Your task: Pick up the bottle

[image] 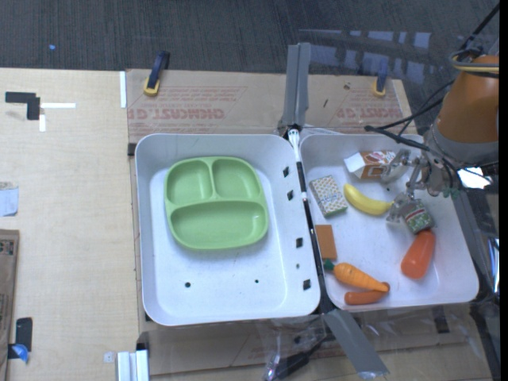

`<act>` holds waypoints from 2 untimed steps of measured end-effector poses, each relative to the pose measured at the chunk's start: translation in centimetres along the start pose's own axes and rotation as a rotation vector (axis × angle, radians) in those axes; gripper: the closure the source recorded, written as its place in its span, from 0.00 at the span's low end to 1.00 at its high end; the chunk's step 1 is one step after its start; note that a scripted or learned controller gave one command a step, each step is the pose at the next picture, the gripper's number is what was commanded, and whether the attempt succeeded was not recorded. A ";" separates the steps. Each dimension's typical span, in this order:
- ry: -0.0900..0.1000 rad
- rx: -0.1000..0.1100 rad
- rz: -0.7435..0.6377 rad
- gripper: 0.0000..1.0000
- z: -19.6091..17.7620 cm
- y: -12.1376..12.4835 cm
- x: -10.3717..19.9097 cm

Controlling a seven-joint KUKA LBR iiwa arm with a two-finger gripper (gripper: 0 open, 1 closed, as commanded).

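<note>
The bottle (418, 255) is orange-red with a grey-green cap. It lies on its side near the right wall of the right bin (468, 288), cap pointing toward the far side. My gripper (422, 182) hangs over the right bin just beyond the cap end, close above the bottle's top and beside the banana (367, 201). Nothing shows as lifted from the bin floor. The wrist's orange band sits at the view's right edge above the gripper.
The right bin also holds a small white and red carton (371, 163), a patterned block (328, 194), a brown block (325, 242), a carrot (359, 275) and a red piece (363, 297). A green divided plate (216, 202) lies in the left bin (151, 292).
</note>
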State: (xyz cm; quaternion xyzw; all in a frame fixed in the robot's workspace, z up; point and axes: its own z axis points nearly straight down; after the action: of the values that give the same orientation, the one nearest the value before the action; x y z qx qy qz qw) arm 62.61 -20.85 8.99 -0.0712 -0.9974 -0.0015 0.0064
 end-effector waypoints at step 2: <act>-0.018 0.000 0.106 0.00 -1.4 -1.4 1.1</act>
State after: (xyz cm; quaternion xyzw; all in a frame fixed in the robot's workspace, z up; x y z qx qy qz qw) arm 61.35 -22.12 10.40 -0.1240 -0.9923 -0.0003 -0.0025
